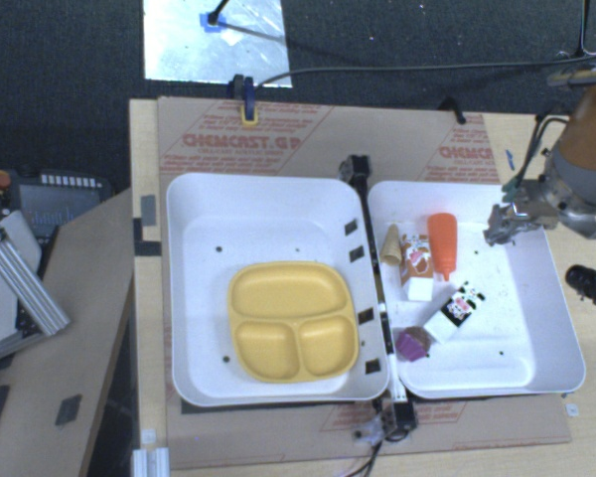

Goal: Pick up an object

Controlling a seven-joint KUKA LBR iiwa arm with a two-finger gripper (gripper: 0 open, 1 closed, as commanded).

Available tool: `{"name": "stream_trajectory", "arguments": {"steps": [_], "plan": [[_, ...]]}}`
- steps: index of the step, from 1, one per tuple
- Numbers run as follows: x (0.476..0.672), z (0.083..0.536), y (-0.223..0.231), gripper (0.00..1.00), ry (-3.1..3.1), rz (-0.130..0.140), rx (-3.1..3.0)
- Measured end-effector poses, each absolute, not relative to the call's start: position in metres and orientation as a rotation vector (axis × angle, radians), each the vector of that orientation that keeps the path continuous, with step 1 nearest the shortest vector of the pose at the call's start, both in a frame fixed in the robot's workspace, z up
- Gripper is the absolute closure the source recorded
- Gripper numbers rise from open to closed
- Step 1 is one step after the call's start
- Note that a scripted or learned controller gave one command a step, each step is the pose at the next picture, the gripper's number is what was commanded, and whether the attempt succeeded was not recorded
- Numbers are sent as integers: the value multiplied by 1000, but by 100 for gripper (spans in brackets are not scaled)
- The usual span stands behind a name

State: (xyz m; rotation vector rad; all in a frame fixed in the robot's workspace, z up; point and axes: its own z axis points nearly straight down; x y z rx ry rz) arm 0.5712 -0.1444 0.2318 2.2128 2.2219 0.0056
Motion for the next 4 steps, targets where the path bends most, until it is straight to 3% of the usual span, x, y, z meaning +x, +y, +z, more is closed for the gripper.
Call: {"name": "stream_trajectory", "arguments": {"steps": [1,3,4], "plan": [[572,244,-145,100,2224,3,2214],[607,225,-26,100,2233,5,2209],[614,222,22,100,2232,4,2210]]}}
